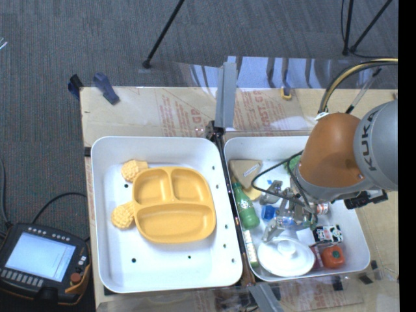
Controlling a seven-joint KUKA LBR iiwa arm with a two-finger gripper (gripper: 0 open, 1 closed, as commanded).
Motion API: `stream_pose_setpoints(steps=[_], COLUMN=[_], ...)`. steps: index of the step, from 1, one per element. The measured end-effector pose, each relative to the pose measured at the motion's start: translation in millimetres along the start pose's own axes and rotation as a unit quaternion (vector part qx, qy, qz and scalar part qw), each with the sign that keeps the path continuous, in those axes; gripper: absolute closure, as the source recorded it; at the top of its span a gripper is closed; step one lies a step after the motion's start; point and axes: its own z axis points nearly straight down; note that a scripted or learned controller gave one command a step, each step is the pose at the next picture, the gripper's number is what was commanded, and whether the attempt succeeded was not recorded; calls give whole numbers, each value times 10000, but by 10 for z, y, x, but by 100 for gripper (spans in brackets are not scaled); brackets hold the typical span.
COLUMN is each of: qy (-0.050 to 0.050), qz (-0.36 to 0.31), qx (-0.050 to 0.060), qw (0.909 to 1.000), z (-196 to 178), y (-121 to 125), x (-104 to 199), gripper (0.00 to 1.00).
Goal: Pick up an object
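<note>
In the right bin (361, 239) my gripper (272, 210) hangs low and open, pointing left, below the orange wrist band (330, 156). A small blue object (268, 212) lies between the two metal fingertips; whether they touch it I cannot tell. A green bottle (246, 207) lies just to the gripper's left along the bin wall. A white round lid (286, 257) sits just in front of the gripper. A tan wedge (246, 169) lies at the bin's back left. A red object (333, 257) and a small black-and-white item (328, 233) lie at the front right.
The left bin (110, 252) holds a yellow divided plate (174, 203) with two waffle-like pieces (133, 169) (121, 216) at its left edge. A grey upright post (225, 99) stands behind the bins. A teach pendant (42, 259) lies on the floor, front left.
</note>
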Motion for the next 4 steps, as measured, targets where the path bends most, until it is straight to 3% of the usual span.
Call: stream_pose_setpoints(steps=[1, 2, 3, 4], qy=[2, -6, 25, -46], qz=[293, 264, 1874, 2571], qx=[5, 7, 12, -8], qw=[9996, 9997, 9823, 9664], z=[8, -87, 14, -1187], y=[160, 168, 69, 512], x=[-56, -62, 187, -373], gripper=[0, 100, 100, 100])
